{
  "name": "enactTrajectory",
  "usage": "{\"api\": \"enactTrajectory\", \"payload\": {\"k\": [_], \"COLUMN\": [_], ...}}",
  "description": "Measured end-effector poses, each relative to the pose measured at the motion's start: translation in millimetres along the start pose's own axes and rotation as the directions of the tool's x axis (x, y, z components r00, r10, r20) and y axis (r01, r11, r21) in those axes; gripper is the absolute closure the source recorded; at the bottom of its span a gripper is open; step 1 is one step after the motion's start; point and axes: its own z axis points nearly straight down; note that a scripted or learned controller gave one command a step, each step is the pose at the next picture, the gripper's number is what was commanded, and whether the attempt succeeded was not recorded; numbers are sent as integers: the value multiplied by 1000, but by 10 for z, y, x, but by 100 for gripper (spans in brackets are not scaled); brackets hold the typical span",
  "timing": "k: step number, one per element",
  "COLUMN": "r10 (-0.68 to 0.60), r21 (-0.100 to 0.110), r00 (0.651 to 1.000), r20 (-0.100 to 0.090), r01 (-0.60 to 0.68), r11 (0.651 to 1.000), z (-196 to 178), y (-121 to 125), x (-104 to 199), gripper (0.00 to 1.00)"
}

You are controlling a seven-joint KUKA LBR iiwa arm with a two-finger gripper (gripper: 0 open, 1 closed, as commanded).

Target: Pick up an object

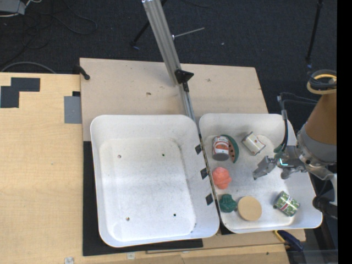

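The right bin [264,120] holds several small objects. A red-and-white can [221,147] lies against a green disc [235,150] at the bin's left. A white block [254,143] lies further right. Lower down are a pink ball [221,177], a dark green lump [227,203], a tan round disc [249,208] and a green patterned cylinder [286,203]. My gripper [274,170] hangs over the right-middle of this bin, below the white block and above the green cylinder. It is open, with nothing between its fingers.
The left bin [110,131] sits beside the right one, with black clips along their shared wall. A slanted aluminium bar [165,43] rises from behind the bins. The arm's tan-orange body [322,120] stands at the right edge.
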Motion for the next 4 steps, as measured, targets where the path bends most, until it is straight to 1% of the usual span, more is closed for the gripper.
{"api": "enactTrajectory", "payload": {"k": [1,2,3,4], "r10": [3,1,2,6], "r21": [-4,0,-3,-6], "r00": [1000,1000,1000,1000], "r20": [1,0,1,1], "r01": [-3,-1,-2,-6], "r11": [1000,1000,1000,1000], "z": [-19,428,1034,1046], "y": [7,9,12,14], "x": [-8,-24,56,46], "gripper": [0,0,0,0]}}
